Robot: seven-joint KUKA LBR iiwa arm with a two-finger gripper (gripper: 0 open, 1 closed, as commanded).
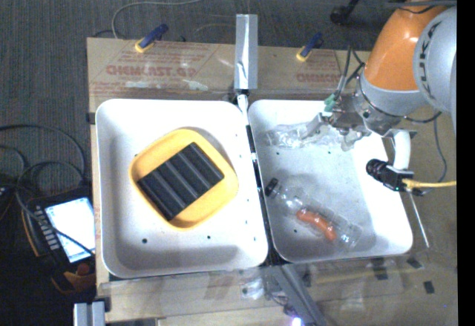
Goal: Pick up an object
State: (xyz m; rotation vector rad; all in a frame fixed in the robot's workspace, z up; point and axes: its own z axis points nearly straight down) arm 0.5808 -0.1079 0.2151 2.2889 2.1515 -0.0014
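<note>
My gripper (335, 122) hangs over the far right part of the right bin (386, 243), below the orange band of the arm (401, 35). Just left of it lies a crumpled piece of clear plastic (295, 134), reaching up to the gripper; whether they touch I cannot tell. A clear plastic bottle (312, 217) with a black cap and something orange inside lies on its side near the bin's front. In the left bin (119, 243) rests a yellow pad with a black ribbed top (184, 177).
A metal post (246, 53) stands behind the gap between the two bins. A black connector on a white cable (382, 171) hangs off the arm at the right bin's right wall. Clamps and cardboard (156, 68) lie behind the bins.
</note>
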